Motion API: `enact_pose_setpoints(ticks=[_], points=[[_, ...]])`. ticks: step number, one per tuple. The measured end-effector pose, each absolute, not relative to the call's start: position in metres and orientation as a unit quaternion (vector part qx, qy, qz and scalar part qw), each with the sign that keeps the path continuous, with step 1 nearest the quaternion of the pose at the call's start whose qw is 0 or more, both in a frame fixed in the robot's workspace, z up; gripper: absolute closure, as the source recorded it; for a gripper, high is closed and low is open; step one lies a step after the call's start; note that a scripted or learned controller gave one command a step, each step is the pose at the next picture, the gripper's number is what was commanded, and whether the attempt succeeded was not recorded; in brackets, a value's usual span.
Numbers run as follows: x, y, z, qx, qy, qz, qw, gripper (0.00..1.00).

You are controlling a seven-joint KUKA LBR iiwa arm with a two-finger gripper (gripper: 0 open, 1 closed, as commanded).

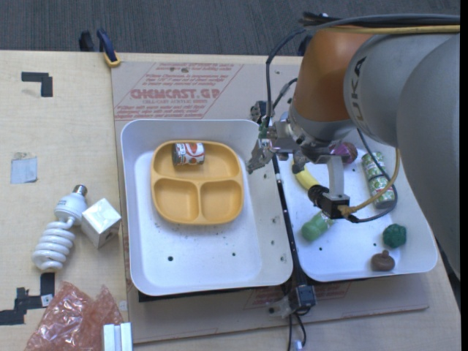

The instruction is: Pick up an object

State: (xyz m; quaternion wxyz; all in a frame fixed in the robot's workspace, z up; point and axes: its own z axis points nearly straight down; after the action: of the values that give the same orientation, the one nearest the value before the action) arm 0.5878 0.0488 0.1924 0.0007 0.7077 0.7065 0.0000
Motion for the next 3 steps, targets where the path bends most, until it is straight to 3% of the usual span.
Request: enact_pose_setpoints(ticks=[2, 3], points=[[0.588, 0.049, 0.192, 0.708, 0.707, 0.0, 0.001, 0.0], [0.59, 0.073, 0.152, 0.709, 0.705, 0.0079, 0.016, 0.0]])
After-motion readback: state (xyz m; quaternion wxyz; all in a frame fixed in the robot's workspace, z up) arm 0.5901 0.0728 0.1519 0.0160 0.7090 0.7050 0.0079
